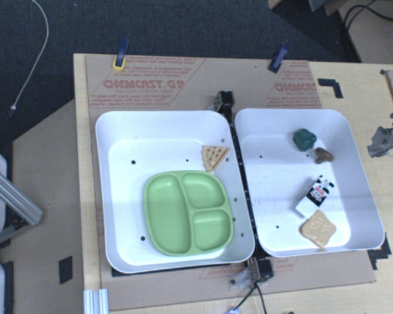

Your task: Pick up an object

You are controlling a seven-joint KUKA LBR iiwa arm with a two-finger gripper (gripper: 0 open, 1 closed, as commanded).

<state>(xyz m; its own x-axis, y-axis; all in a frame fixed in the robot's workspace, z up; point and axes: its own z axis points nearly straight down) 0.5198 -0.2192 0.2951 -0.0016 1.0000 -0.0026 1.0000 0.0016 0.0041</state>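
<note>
Plastic bins on a paper-masked bench

You have two smooth, glossy white plastic bins (111, 175) on a board (183, 77) faced in matt brown printed paper; the green divided plate (187, 211) looks like smooth, satin plastic, and the floor (150, 12) like dark, rough carpet.

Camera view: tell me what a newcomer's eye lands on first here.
The pale green plastic divided plate stands out first, lying in the front of the left white bin, with a tan waffle-patterned triangular piece just behind it. Next come the small things in the right white bin: a dark green lump at the back, a black-and-white cow-patterned block in the middle and a tan toast-shaped slice in front.
</note>
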